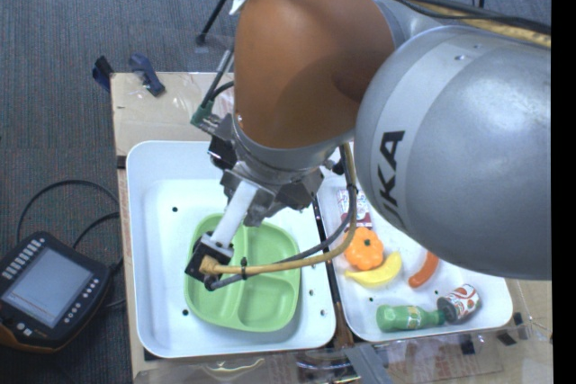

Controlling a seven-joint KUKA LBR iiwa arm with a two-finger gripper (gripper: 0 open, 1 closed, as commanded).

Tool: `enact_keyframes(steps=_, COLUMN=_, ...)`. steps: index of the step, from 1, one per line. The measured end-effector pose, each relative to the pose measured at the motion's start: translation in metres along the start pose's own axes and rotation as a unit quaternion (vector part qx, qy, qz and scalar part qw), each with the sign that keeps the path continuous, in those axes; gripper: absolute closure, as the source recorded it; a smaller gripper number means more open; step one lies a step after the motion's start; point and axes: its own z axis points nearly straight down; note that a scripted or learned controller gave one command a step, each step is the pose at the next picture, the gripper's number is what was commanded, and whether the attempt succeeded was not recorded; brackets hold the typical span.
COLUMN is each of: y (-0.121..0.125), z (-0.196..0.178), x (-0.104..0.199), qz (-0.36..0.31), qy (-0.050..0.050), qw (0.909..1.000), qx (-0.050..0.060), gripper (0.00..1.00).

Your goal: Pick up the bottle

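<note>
The green bottle (407,317) lies on its side near the front edge of the right bin (504,308), its neck pointing right toward a small printed can (460,302). My gripper (263,208) hangs over the left bin (153,220), above the back edge of a green divided plate (265,297), well to the left of the bottle. The wide orange wrist and grey arm hide most of the gripper, and nothing can be seen held in it.
In the right bin, an orange pumpkin-like toy (364,251), a yellow banana (382,271) and an orange-red chili (424,269) lie just behind the bottle. The arm covers the back of both bins. A teach pendant (49,288) sits on the floor at left.
</note>
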Motion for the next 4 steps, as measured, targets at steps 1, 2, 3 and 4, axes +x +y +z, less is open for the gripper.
enact_keyframes(steps=1, y=0.013, z=0.038, x=-0.004, qz=-0.055, qy=0.0, qw=0.9985, qx=0.0, gripper=1.0)
enact_keyframes(steps=2, y=0.014, z=0.032, x=-0.003, qz=-0.054, qy=-0.004, qw=0.9985, qx=0.002, gripper=1.0)
enact_keyframes(steps=3, y=-0.002, z=0.04, x=0.001, qz=-0.019, qy=0.0, qw=0.9998, qx=0.0, gripper=1.0)
enact_keyframes(steps=4, y=0.0, z=0.034, x=0.001, qz=-0.018, qy=-0.004, qw=0.9998, qx=0.002, gripper=1.0)
